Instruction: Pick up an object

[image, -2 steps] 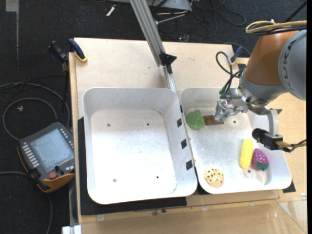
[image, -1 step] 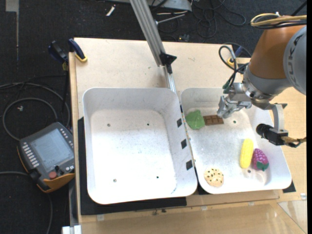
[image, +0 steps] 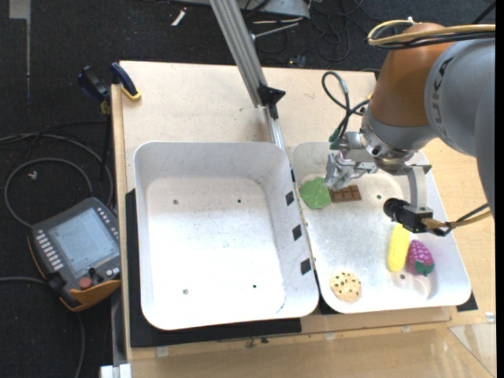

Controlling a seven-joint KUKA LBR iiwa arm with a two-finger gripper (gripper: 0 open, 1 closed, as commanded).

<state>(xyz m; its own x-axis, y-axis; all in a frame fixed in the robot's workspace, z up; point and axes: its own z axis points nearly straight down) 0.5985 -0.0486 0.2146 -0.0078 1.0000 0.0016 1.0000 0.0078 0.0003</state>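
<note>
Reaching in from the right, the arm (image: 441,85) sets its tool (image: 340,178) low in the right bin (image: 370,302), tips just beside a green leaf (image: 315,194) and brown bar (image: 346,194). Tool state: cannot tell. Corn (image: 398,248) touches grapes (image: 420,257) near the bin's right wall; cookie (image: 345,287) sits apart. Left bin (image: 150,160) alongside.

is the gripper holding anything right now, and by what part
Cannot be told. The gripper is low in the right bin, just above the brown bar and beside the green leaf, but no object shows between its fingers.
</note>
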